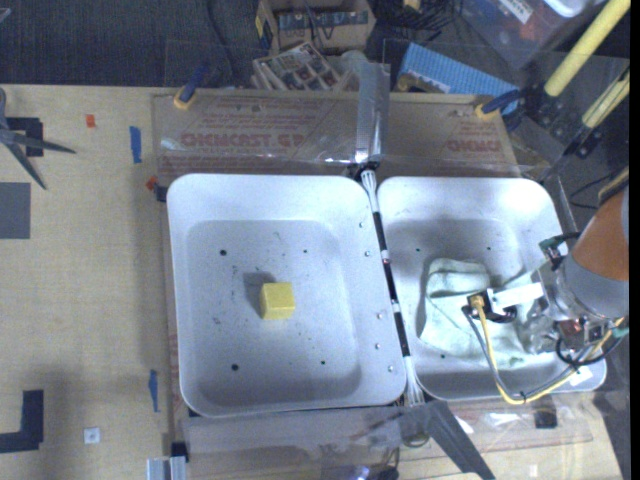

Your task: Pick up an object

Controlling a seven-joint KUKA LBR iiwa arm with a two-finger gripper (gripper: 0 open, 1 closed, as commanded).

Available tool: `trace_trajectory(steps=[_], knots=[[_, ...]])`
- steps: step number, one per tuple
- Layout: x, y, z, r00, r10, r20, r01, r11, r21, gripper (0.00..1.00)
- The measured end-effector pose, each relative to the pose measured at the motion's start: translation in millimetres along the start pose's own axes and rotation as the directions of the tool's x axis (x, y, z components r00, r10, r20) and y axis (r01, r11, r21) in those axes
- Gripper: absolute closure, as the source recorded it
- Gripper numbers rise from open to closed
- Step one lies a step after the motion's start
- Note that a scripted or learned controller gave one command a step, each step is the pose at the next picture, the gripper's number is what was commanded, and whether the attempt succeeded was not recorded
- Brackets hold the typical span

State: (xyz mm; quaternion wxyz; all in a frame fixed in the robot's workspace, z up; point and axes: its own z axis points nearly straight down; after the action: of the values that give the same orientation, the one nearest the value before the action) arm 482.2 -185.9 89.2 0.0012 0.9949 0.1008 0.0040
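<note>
Down in the right shallow white plastic bin (520, 203) we see the grey two-finger gripper (535, 333) over a crumpled pale cloth (450, 308); its grip we cannot tell. One small yellow foam cube (279, 300) sits mid-floor in the left white bin (200, 218), on a light wooden bench (80, 268).

Two white bins (200, 208) are seen side by side on the counter (80, 268). One yellow block (278, 300) is seen in the left bin, and one pale cloth (455, 308) in the right.
</note>
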Motion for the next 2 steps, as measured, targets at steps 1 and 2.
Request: trace_trajectory(steps=[1,2], knots=[[-11.0,37.1,-28.0,0.918,-0.396,0.006,0.396,0.918,0.006,1.00],[-5.7,19.0,1.1,1.000,0.003,0.004,-0.003,1.000,-0.001,1.00]])
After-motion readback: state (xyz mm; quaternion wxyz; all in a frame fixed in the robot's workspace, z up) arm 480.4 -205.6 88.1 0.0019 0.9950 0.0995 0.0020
